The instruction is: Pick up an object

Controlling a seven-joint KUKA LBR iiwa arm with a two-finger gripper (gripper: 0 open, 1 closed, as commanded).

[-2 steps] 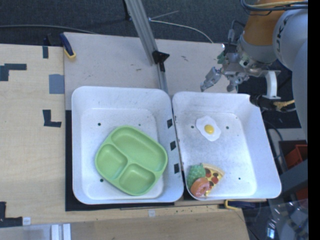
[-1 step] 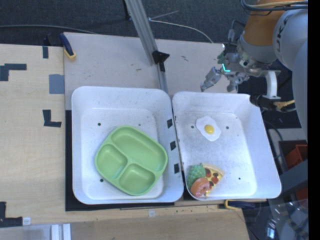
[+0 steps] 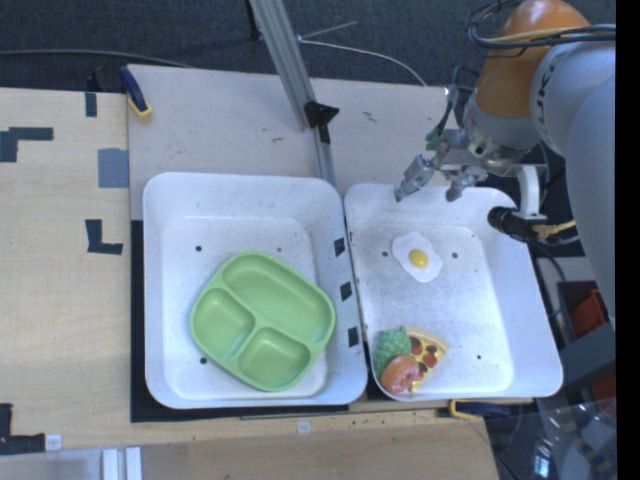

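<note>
A toy fried egg (image 3: 417,257) lies in the upper middle of the right bin (image 3: 500,318). A toy pizza slice with a green piece and a red piece (image 3: 407,356) sits at that bin's near left corner. My gripper (image 3: 431,184) hangs over the bin's far edge, above and behind the egg, with its two fingers (image 3: 410,182) spread apart and nothing between them.
The left bin (image 3: 170,268) holds a green divided plate (image 3: 262,320). A metal pole (image 3: 285,43) slants across the bench behind the bins. A blue and yellow tool (image 3: 135,93) lies at the far left of the bench.
</note>
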